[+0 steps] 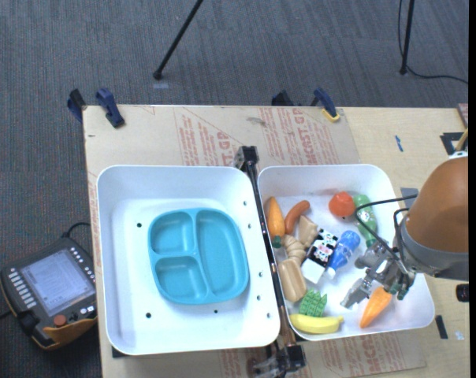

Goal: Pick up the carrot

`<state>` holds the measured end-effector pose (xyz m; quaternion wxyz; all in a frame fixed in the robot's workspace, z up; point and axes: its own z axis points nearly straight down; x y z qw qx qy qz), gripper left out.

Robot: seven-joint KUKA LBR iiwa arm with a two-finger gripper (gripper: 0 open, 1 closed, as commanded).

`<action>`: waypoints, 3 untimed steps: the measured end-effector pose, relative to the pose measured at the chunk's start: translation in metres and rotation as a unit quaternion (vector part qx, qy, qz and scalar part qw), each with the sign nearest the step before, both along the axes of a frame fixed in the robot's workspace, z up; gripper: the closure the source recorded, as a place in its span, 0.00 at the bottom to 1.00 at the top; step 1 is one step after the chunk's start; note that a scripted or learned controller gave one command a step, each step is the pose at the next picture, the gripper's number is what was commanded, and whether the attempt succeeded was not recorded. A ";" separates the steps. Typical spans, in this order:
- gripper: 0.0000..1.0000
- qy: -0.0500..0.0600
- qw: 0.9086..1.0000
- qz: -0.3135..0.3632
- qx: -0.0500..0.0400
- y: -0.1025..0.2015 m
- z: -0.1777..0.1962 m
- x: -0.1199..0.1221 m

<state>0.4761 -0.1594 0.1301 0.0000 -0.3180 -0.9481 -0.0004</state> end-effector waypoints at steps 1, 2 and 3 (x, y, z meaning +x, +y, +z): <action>0.00 0.000 0.997 0.071 0.000 0.014 -0.043 0.000; 0.00 -0.001 0.994 0.113 -0.001 -0.048 0.029 0.000; 0.00 0.000 0.985 0.175 0.001 0.002 -0.043 0.000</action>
